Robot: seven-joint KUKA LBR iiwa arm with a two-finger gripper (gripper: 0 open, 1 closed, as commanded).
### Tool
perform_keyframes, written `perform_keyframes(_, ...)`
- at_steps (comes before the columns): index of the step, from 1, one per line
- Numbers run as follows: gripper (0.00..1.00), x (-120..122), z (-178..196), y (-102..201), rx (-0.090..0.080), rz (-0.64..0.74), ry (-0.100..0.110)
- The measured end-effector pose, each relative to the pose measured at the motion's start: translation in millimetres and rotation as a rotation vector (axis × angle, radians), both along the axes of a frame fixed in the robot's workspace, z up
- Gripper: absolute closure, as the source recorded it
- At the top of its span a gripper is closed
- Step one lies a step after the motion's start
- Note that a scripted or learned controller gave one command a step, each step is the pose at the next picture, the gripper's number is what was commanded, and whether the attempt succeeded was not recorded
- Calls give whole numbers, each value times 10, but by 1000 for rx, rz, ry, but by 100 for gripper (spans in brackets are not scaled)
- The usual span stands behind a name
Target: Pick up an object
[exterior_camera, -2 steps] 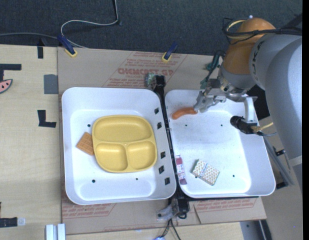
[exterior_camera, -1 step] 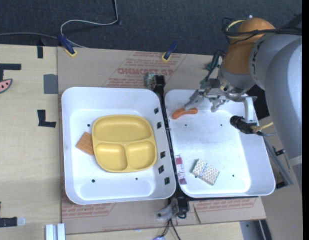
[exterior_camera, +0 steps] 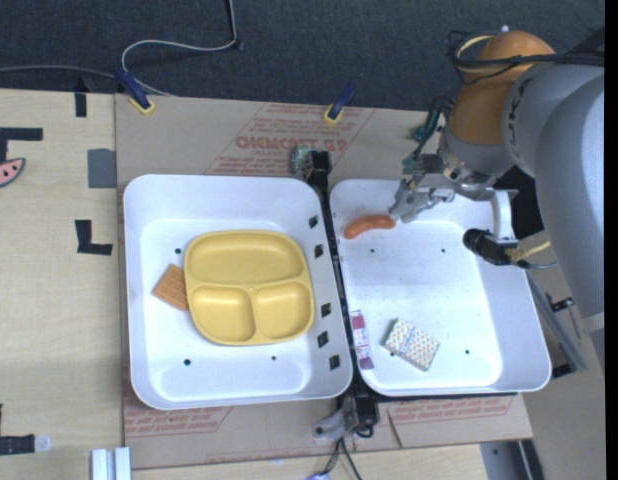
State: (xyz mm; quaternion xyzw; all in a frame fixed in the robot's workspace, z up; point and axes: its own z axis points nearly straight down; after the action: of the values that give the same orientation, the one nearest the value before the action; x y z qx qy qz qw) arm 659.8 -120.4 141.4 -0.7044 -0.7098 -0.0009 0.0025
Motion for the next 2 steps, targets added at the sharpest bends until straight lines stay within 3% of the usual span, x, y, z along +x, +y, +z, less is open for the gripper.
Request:
perform_keyframes(1,0,0,-1,0,0,0,0)
perform_keyframes(2,0,-80,-561,242,-6,-6,-2)
